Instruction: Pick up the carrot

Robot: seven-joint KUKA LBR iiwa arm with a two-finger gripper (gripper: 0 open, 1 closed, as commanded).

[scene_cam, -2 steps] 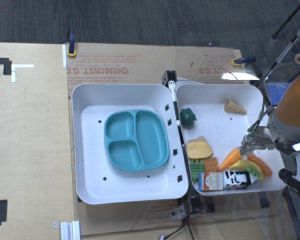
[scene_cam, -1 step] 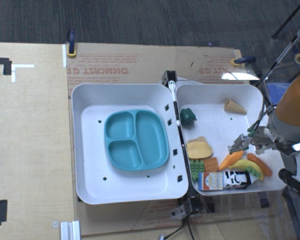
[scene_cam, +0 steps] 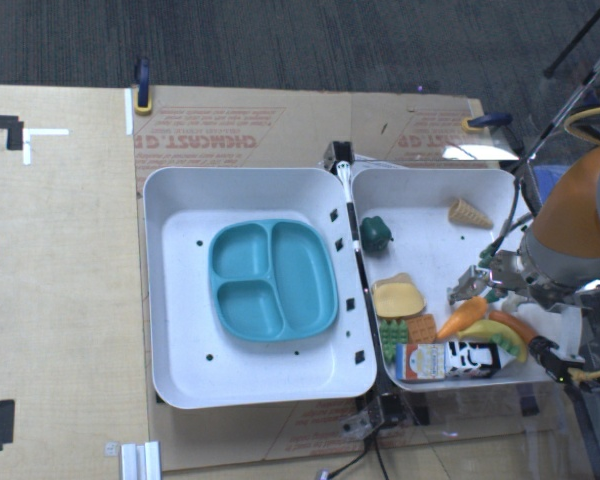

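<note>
The carrot (scene_cam: 464,317) is an orange wedge lying in the right bin (scene_cam: 425,200), near its front right, with its tip pointing front-left. My gripper (scene_cam: 469,288) hangs just behind the carrot's thick end, close above it, at the end of the arm reaching in from the right. Its metal fingers (scene_cam: 458,290) stand apart and nothing shows between them, so it reads as open. The carrot rests against a yellow banana (scene_cam: 502,332) on its right side.
The right bin also holds a green pepper (scene_cam: 376,233), an ice cream cone (scene_cam: 470,213), a yellow bread slice (scene_cam: 397,296), an orange cracker (scene_cam: 421,328) and a milk carton (scene_cam: 448,360) along the front wall. The left bin (scene_cam: 170,298) holds a blue divided plate (scene_cam: 273,278).
</note>
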